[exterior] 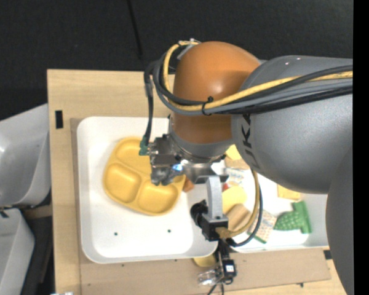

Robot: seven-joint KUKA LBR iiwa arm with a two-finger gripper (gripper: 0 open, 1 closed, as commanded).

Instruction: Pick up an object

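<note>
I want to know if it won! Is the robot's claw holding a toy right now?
Gripper: over the yellow tray; open or shut cannot be told.

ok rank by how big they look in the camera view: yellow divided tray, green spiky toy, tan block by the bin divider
1. Yellow divided plastic tray, clearly largest.
2. Green spiky toy.
3. Tan block, partly hidden by the arm, so its place against the toy is unsure.
</note>
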